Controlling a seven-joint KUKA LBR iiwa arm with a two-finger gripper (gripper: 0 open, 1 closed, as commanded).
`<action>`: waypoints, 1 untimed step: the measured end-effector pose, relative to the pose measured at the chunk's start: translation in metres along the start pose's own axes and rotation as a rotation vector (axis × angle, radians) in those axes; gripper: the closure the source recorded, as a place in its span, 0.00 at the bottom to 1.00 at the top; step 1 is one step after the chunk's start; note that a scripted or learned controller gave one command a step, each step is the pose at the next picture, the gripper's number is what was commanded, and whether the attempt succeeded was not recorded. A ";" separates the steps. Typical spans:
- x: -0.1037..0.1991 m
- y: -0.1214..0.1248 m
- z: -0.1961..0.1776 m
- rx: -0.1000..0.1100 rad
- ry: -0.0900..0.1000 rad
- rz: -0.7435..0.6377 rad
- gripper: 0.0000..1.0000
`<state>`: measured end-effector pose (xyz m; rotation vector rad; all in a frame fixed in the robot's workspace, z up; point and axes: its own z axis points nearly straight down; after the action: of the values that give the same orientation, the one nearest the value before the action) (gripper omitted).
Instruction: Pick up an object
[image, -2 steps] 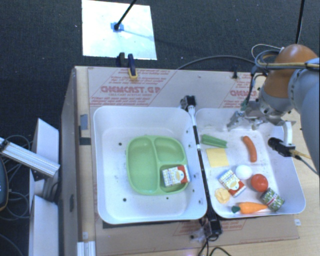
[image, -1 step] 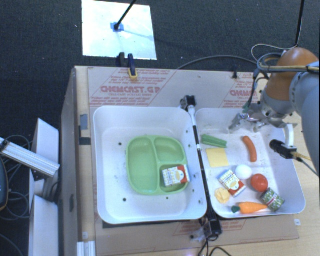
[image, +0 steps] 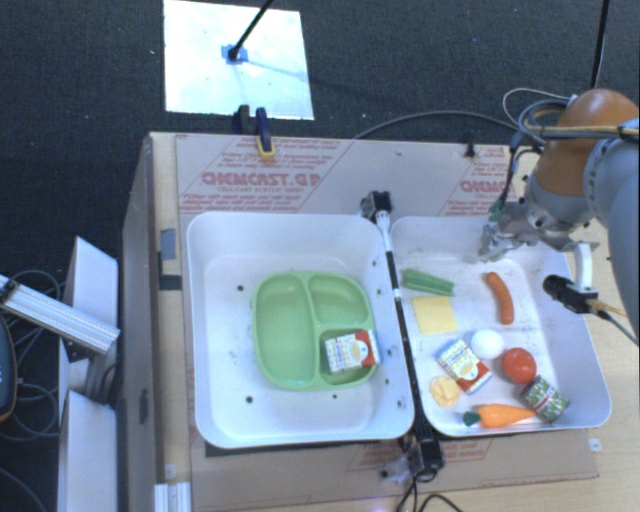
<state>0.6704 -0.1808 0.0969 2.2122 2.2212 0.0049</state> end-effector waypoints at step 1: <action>0.000 0.000 0.000 0.000 0.000 0.000 0.00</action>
<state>0.6703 -0.1808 0.0967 2.2120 2.2215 0.0044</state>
